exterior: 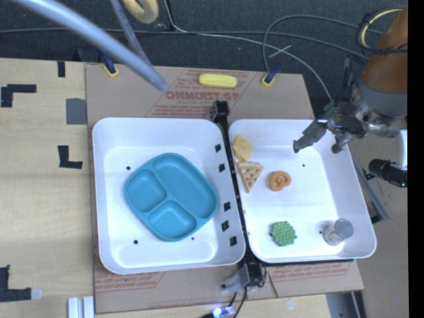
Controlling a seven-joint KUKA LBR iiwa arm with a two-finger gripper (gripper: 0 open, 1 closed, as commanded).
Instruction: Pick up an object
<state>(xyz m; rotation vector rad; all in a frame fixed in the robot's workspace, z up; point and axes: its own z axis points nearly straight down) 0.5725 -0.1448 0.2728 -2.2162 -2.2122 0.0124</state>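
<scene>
- Arm (384,78): grey with an orange band, enters at the upper right of the frame and ends over the top right corner of the right bin.
- Gripper (326,138): two dark fingers spread apart, nothing between them; it sits above the bin's upper right rim, clear of all items.
- Right bin (344,177): white and shallow, holds every loose item.
- Yellow wedge (241,148): upper left of the right bin, close to the divider.
- Waffle piece (250,175): just below the wedge, touching or nearly touching it.
- Orange swirl (279,181): centre of the bin, just right of the waffle piece, with bare floor on its other sides.
- Green ball (283,233): lower middle of the bin, standing alone.
- Metal can (339,231): lower right corner, near the wall.
- Left bin (109,177): holds a blue tray (171,196) with three compartments.
- Yellow piece (218,81): on the cardboard above both bins, outside reach of this step.
- Step judged: approach and selection, no item yet chosen.
- Advice: the orange swirl looks the easiest target, being nearest and open on most sides; centre over it, keep the fingers wide, descend straight, and close only once they straddle it. The can by the wall and the crowded wedge and waffle seem riskier.
</scene>
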